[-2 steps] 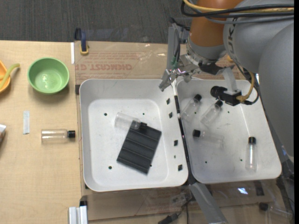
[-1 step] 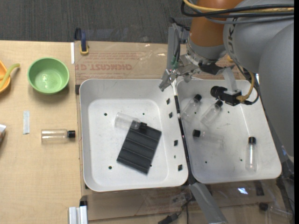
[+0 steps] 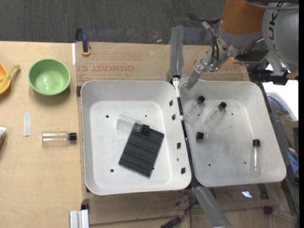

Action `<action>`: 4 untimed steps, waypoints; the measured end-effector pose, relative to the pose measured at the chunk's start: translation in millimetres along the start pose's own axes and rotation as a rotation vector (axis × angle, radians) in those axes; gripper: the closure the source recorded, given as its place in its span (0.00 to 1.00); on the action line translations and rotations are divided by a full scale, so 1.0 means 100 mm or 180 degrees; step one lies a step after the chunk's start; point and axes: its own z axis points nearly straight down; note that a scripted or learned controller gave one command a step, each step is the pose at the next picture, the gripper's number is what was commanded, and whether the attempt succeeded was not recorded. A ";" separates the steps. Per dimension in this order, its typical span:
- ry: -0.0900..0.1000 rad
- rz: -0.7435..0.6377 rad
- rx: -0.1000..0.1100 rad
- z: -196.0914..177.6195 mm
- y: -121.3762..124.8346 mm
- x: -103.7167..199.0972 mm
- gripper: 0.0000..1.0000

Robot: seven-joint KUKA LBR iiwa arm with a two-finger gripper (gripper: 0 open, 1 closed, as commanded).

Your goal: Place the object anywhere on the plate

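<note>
Black ribbed rectangular plate (image 3: 141,151) lies flat in the left white bin (image 3: 95,141), a clear plastic vial (image 3: 129,124) touching its far edge, so not yet on it. Four more clear vials, one at (image 3: 255,155), lie loose in the right white bin (image 3: 270,127). Gripper (image 3: 192,82) hovers above the divider; grip state: cannot tell.

Green bowl (image 3: 49,77) beside a clear bottle (image 3: 58,137).

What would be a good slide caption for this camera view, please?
Gripper poised over the right bin of clear vials, black plate waiting in the left bin.
</note>
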 end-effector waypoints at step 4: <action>0.0001 0.0001 0.0000 0.00 0.00 0.00 0.00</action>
